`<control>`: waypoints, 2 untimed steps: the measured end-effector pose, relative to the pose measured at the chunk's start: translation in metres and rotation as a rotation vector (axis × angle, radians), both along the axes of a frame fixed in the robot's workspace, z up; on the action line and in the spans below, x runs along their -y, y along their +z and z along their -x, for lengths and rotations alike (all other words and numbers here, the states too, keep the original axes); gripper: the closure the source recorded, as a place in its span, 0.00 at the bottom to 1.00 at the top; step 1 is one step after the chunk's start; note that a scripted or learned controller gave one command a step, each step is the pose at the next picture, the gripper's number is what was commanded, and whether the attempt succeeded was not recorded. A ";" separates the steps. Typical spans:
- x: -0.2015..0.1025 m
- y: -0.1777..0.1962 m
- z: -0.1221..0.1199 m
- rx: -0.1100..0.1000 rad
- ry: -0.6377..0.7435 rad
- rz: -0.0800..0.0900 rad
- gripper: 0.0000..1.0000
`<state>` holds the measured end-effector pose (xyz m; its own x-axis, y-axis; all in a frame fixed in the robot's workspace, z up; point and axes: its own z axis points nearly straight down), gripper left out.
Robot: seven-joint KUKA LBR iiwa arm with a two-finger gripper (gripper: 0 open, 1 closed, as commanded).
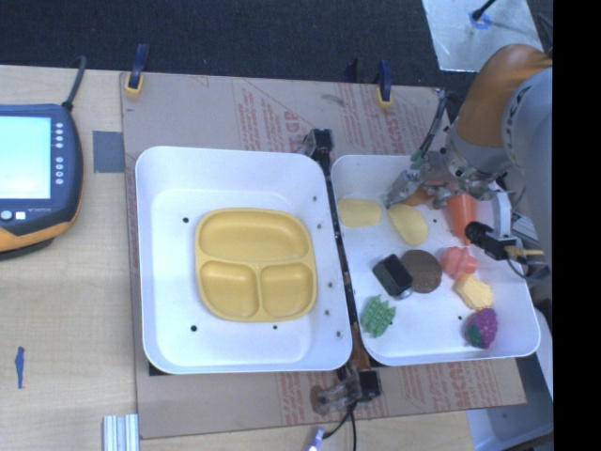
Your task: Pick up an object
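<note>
The gripper [410, 188] sits low at the top of the right bin [526, 346], its metal fingers blurred against the wrist, so I cannot tell how they stand or whether anything is between them. Just below it lie two pale yellow pieces [360, 213] and [408, 224], side by side. An orange carrot [462, 216] lies just right of the gripper, partly under the arm [507, 101]. Further down are a brown disc [424, 271] touching a black block [392, 275], a pink piece [459, 261], a yellow wedge [475, 292], green broccoli [378, 316] and a purple fruit [482, 328] near the lower right corner. The left bin [164, 336] holds a yellow divided tray [255, 263]. A teach pendant [33, 177] rests on the bench at far left.
</note>
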<state>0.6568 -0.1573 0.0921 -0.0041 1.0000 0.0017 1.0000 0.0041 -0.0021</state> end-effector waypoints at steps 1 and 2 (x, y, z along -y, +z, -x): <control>0.001 0.010 0.001 -0.008 0.003 0.000 1.00; 0.001 0.010 0.000 -0.005 0.004 0.000 0.00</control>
